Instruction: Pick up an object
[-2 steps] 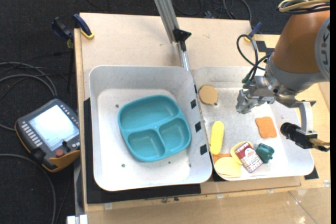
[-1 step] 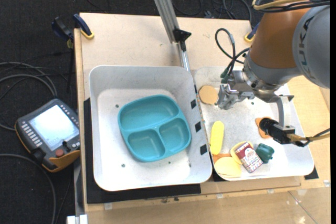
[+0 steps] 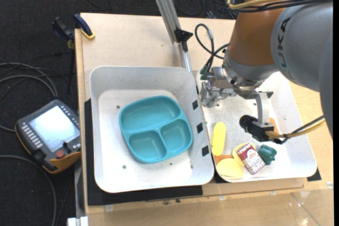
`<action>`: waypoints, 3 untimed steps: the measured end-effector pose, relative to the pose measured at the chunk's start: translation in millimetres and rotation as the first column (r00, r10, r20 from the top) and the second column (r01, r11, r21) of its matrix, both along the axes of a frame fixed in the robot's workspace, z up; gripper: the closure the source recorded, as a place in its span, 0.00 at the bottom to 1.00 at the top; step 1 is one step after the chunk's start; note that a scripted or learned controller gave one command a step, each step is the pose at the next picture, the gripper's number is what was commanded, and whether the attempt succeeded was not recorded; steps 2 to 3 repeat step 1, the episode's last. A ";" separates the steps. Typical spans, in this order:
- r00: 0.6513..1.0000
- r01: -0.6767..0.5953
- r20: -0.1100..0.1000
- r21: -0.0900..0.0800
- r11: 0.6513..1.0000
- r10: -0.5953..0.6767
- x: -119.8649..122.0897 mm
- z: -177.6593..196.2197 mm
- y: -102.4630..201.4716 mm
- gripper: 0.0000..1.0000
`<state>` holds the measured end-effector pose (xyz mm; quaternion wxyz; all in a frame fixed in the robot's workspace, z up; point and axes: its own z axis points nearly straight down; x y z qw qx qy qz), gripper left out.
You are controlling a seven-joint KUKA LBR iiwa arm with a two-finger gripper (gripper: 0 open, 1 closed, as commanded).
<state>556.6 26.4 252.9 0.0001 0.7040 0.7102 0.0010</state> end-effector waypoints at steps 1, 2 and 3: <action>1.000 0.000 -0.004 0.000 1.000 0.000 -1.0 -13.6 62.3 1.00; 1.000 0.000 -0.004 0.000 1.000 0.000 -1.0 -13.6 62.3 1.00; 1.000 0.000 -0.004 0.000 1.000 0.000 -1.0 -13.6 62.3 1.00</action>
